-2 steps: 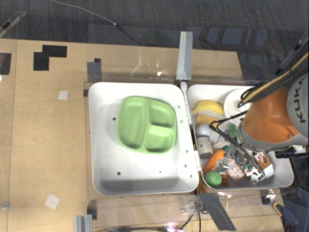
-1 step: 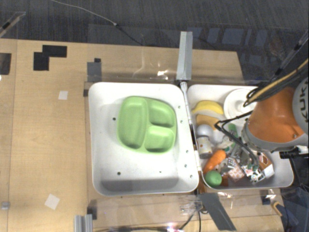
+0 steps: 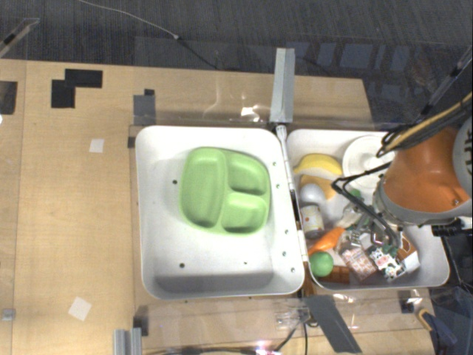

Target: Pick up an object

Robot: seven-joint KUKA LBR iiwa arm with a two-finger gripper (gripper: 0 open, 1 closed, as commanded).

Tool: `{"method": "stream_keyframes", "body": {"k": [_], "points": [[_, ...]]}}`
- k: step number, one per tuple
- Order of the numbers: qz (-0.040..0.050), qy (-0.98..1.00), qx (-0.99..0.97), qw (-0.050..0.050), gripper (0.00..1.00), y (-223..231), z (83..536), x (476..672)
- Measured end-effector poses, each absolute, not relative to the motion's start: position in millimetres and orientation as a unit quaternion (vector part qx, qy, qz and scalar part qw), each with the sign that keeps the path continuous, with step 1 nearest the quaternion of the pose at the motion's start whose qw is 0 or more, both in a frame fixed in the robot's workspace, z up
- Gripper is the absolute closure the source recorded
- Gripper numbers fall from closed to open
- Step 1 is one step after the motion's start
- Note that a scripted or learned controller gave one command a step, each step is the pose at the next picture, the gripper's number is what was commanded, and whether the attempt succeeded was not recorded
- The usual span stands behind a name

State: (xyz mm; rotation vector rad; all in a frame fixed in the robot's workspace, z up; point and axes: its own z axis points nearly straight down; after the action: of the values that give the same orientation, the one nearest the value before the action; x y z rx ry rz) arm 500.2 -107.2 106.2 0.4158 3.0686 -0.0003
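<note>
In the right bin (image 3: pixel 436 272), claw (image 3: pixel 369 246) low among clutter; grip state cannot be told. Carrot (image 3: pixel 327 239) judged light, stiff; grasp mid-length.

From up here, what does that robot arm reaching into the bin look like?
The arm is bulky and rounded, with an orange band and grey above it. Dark and yellowish cables run along it. Its gripper is a tangle of dark metal parts and thin wires.

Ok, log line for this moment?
arm: over right bin | gripper: low among clutter | green tray: left bin | pick: unconfirmed
</note>
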Motion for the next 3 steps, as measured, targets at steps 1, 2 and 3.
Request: {"method": "stream_keyframes", "body": {"k": [1, 2, 3], "points": [[-0.0026, 0.997, 0.082, 0.009, 1.0, -188.6, 274.0, 513.9], [-0.0015, 0.995, -0.102, 0.004, 1.0, -206.2, 256.1, 489.8], [-0.0011, 0.97, -0.241, 0.003, 1.0, -205.0, 230.4, 505.1]]}}
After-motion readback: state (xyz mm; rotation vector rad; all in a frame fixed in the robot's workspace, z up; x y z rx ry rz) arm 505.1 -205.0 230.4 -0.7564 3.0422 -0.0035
